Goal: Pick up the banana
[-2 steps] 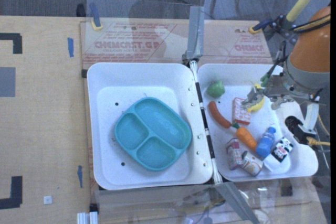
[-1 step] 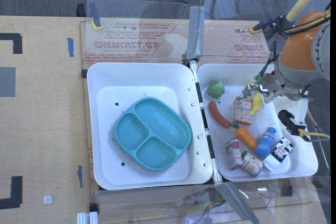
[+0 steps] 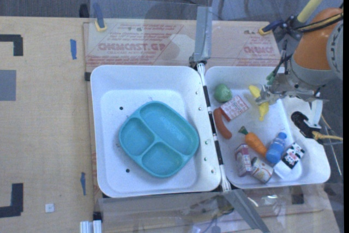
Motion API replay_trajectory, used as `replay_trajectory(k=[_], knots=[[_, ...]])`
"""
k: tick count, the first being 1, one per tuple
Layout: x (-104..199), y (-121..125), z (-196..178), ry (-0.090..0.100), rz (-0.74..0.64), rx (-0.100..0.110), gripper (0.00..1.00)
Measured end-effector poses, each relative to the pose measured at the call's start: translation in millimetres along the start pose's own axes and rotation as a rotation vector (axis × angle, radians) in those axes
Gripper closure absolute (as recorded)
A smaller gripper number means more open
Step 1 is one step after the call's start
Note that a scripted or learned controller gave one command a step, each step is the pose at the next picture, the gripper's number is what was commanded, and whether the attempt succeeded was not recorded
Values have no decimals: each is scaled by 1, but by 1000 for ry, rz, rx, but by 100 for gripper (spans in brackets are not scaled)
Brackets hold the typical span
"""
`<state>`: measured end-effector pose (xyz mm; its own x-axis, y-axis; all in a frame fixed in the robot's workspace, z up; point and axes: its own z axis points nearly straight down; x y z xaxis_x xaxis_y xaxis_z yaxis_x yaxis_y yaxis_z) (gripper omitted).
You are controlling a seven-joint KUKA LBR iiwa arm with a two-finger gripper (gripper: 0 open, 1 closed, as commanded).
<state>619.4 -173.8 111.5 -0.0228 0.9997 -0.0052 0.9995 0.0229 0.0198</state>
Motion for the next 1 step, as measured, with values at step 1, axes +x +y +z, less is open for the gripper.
replay_trajectory(k=[1], knots=[[24, 51, -102, 4, 2, 16, 100]])
